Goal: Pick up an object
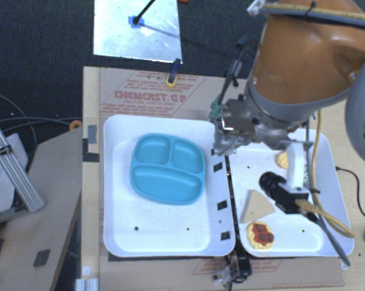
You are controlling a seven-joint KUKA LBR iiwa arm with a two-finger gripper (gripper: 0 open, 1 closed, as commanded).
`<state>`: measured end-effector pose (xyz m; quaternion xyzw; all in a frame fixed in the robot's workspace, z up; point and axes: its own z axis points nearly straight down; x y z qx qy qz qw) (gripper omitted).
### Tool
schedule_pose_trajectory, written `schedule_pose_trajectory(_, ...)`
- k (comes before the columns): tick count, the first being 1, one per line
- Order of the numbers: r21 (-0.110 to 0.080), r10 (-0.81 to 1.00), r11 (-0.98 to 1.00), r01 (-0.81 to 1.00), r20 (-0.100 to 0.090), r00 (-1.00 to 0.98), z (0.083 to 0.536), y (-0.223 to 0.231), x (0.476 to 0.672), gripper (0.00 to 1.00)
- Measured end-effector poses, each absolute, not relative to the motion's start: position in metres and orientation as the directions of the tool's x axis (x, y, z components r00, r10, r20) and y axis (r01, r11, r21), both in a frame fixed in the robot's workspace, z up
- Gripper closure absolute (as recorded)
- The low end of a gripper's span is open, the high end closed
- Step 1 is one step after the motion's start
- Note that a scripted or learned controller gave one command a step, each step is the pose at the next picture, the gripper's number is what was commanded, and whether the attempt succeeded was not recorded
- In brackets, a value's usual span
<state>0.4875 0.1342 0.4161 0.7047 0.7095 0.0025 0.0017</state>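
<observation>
Nothing's picked yet. The likeliest pick, a tan wedge (258,205), lies flat and loose on the floor of the right bin (299,237), an easy target from above. Just nearer us than the wedge sits a round yellow piece with red topping (261,234), almost touching it. Beyond the wedge, a small yellow bit (283,159) peeks out from under the arm; I can't make out what it is. The gripper (226,141) hangs beyond and left of the wedge, over the wall between the bins, and nothing is in it. Whether the claw is spread or closed, I can't tell from here. Left of the wedge, across that wall, a blue divided plate (168,169) rests in the left bin (161,225).
</observation>
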Motion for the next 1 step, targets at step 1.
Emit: schedule_pose_trajectory(1,-0.005,1.0,0.004,1.0,-0.001,-0.004,0.3425,0.1511,0.4901,1.0)
